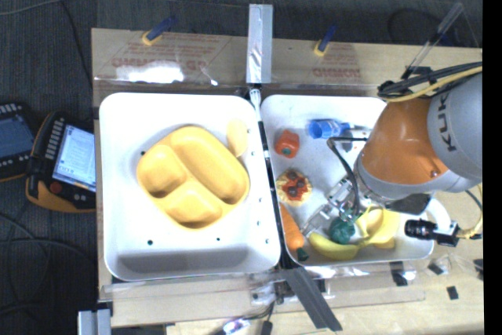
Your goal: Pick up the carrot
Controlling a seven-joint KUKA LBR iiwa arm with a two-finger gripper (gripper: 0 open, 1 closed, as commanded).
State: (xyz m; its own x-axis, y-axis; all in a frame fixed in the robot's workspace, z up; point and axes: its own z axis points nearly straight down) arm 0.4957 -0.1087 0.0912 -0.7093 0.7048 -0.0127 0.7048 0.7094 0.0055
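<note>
Carrot (291, 232) isn't picked yet; it's lying at the right bin's (271, 161) near-left edge. The gripper (339, 208) hovers just beside the banana (349, 245), can't tell whether it's open.

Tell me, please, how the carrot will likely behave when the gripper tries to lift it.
The carrot looks like a smooth, tapered toy, so it is probably stiff, light and apt to slip or roll. It lies against the right bin's left wall, beside the banana, so the fingers may have little room. The gripper is above the banana.
</note>
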